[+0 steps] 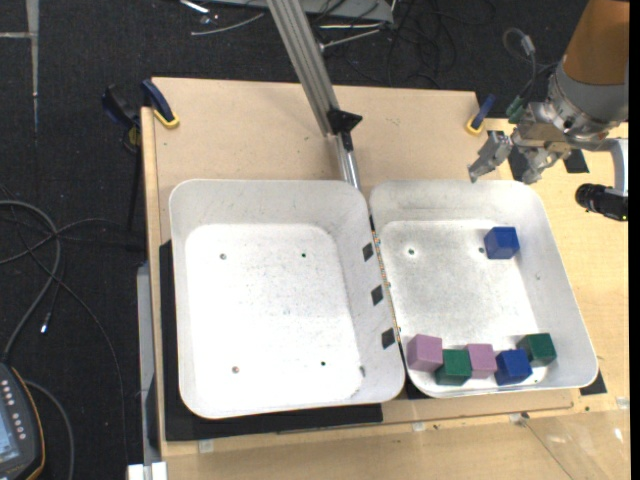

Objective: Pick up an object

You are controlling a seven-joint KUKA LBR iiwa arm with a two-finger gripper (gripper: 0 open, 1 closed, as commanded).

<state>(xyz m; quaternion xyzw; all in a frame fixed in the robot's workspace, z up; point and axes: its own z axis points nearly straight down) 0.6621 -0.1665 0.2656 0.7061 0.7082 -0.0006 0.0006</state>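
My gripper [508, 166] hangs over the far rim of the right bin [470, 198], open, with nothing between its fingers. A lone blue cube [501, 242] lies in the bin's far right part, a little in front of the gripper. Along the bin's near edge sits a row of cubes: a purple one [425, 352], a green one [455, 365], a pink-purple one [481, 359], a blue one [513, 366] and another green one [541, 348].
The left bin [200, 208] sits beside the right one, their rims meeting at mid-bench. A slanted metal pole [305, 58] ends at the far side of the join. Blue-and-yellow clamps [160, 103] grip the bench's far corners.
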